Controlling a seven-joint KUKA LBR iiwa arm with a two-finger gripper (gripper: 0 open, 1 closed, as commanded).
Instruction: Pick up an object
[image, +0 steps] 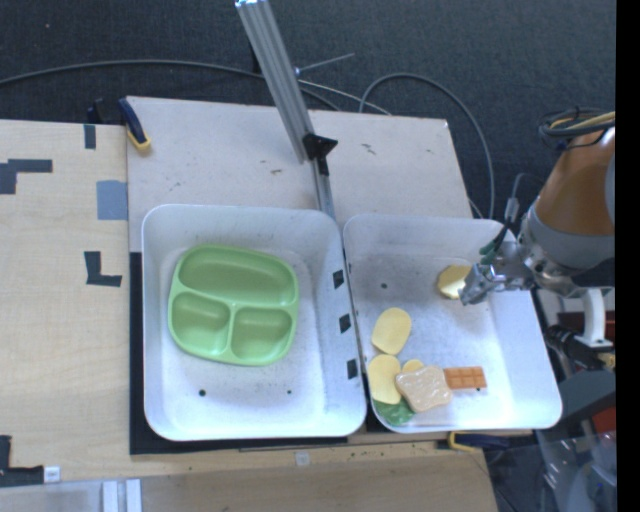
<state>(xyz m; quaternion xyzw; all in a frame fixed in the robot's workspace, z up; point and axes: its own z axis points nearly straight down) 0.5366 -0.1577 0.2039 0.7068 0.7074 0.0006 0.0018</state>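
Observation:
My gripper (478, 283) reaches into the right bin (520, 400) from the right, low over its upper right part. A small round yellow object (451, 281) lies right against the gripper's tip on its left side; whether it is gripped is unclear. Further down the bin lie two yellow oval pieces (391, 329) (383, 376), a tan toast-like piece (424, 388) and an orange wafer (464, 378). A bit of green (394, 412) peeks out under the toast piece at the bin's lower left corner.
The left bin (160, 400) holds a green divided plate (235, 303). A metal pole (285, 85) slants down to the rim between the bins. Cables run over the dark floor behind the bench.

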